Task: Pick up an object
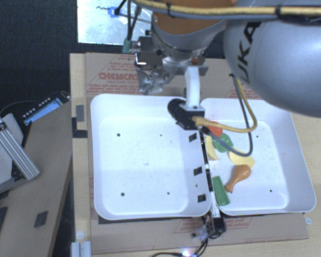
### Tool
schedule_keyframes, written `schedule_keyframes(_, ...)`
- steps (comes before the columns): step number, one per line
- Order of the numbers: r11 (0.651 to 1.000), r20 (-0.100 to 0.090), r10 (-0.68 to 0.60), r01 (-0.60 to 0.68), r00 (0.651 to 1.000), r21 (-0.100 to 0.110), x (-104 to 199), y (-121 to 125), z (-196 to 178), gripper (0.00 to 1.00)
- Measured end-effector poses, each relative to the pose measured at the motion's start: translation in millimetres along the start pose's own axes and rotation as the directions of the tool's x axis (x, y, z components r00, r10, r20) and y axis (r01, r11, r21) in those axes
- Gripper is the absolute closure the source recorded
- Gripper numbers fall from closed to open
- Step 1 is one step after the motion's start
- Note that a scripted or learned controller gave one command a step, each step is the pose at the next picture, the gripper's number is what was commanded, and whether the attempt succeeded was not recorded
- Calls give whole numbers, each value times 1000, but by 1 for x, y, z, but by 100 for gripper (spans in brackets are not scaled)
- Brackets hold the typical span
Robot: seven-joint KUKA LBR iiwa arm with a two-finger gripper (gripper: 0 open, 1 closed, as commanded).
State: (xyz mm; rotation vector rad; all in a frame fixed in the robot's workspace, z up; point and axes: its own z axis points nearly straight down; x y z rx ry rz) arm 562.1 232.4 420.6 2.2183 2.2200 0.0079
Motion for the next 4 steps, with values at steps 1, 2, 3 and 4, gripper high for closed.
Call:
schedule_keyframes(1,1000,-1,-2,2,1000,-1,2,21,-37,100)
schedule_keyframes(2,1000,0,-5,5,1000,5,2,-26,-57,100)
schedule_keyframes(3,1000,-2,-6,6,1000,3,2,-67,-88,100)
schedule_keyframes(4,1000,-2,-5,5,1000,2,2,-75,-115,100)
